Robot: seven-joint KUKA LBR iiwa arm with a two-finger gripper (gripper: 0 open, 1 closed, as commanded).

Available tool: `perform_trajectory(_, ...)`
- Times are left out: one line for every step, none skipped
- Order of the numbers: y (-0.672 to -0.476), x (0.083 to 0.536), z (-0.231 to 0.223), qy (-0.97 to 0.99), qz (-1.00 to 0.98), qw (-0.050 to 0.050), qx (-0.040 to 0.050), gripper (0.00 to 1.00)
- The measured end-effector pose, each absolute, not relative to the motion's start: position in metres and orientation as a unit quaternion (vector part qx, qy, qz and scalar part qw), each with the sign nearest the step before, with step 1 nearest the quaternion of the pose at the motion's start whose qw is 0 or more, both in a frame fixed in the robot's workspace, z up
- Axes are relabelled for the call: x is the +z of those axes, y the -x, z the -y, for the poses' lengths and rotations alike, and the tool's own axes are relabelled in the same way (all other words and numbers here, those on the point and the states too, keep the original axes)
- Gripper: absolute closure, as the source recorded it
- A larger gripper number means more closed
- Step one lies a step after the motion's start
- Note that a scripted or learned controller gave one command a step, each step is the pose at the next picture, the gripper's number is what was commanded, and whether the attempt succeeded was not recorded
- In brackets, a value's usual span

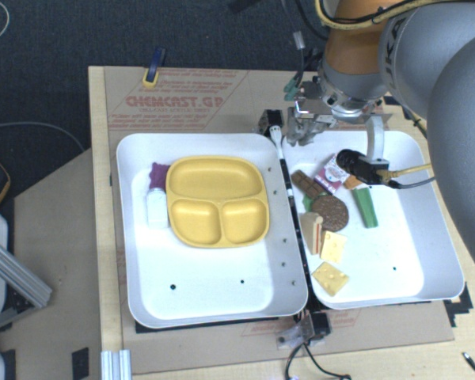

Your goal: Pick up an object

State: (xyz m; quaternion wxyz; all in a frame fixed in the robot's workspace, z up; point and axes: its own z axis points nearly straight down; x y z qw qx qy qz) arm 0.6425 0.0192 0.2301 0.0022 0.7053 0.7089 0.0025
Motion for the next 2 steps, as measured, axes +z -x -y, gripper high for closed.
perform_trajectory(-0.6389, 0.2315, -0.0325, -0.706, -0.708, 0.001, 0.0006, 1.0)
perform_trajectory(-0.6478, 0.2319, -0.024, -0.707, -0.707, 0.002, 0.0008, 1.0)
